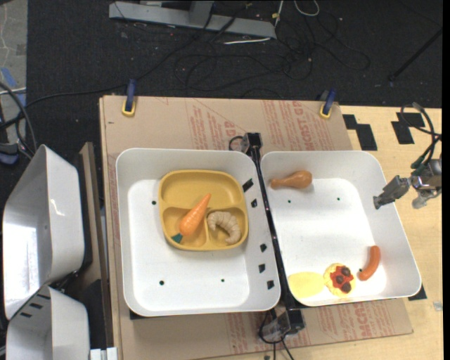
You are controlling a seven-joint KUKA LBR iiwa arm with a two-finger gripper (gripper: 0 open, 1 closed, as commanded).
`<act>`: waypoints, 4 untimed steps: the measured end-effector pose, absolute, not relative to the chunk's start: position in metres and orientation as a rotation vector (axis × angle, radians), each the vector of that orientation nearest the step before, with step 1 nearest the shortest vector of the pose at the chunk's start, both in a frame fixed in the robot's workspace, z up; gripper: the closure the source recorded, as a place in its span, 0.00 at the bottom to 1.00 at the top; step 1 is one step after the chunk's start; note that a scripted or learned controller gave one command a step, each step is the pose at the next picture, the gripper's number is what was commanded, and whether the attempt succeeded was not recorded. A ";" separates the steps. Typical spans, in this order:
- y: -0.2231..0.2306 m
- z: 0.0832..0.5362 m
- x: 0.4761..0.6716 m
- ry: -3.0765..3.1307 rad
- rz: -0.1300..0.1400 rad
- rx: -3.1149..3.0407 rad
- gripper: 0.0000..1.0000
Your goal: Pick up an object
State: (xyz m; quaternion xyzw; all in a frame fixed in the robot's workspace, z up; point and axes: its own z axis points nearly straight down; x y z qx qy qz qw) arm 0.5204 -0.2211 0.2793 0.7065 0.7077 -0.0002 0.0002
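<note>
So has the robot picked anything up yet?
Not yet. Nothing looks done: the carrot and shrimp lie in the yellow plate, and the drumstick, sausage and pizza slice lie in the right bin. The gripper sits at that bin's right edge with nothing between its fingers. The whole pick is left.

A dark floor (63,56) is seen around the bench (176,119), strewn with black cables (232,67). The bench is covered by brown cardboard printed with red lettering, held at its far edge by two yellow clamps (129,107). A grey metal bar (193,20) lies on the floor beyond. White containers (39,218) stand at the left. Black tape marks (362,130) are seen at the right.
</note>
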 end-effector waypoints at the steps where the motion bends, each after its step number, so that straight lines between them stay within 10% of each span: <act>1: -0.220 0.216 0.525 2.224 -0.004 2.226 0.00; 3: -0.212 0.111 0.513 2.222 -0.003 2.227 0.00; 4: -0.213 0.124 0.515 2.219 0.001 2.223 1.00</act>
